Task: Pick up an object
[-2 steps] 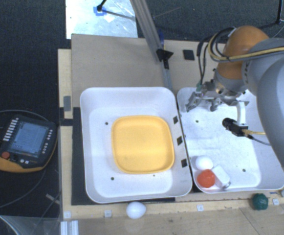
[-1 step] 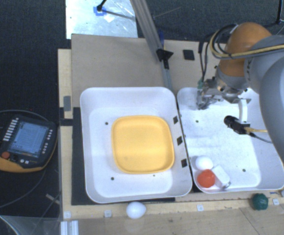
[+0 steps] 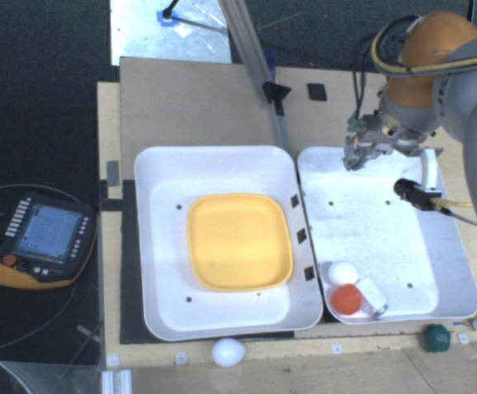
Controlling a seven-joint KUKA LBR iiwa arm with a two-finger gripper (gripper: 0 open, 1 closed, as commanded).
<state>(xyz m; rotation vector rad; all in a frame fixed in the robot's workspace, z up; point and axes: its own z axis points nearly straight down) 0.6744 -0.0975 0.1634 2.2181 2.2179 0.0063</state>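
Small round orange-red ball (image 3: 346, 299) sits in right white bin's (image 3: 451, 245) near corner, well apart from gripper (image 3: 355, 159) at far rim; grip state unclear.

Even, bright overhead light; white bins (image 3: 222, 167) near overexposed, surface detail washed out. Shadows soft, faint, close under yellow plate (image 3: 240, 240) and bin rims. Glare patch on shiny sheet (image 3: 152, 15) at top left. Dark carpet (image 3: 41, 72) grainy, underexposed. Overall focus soft, low resolution; arm (image 3: 460, 64) edges slightly blurred.
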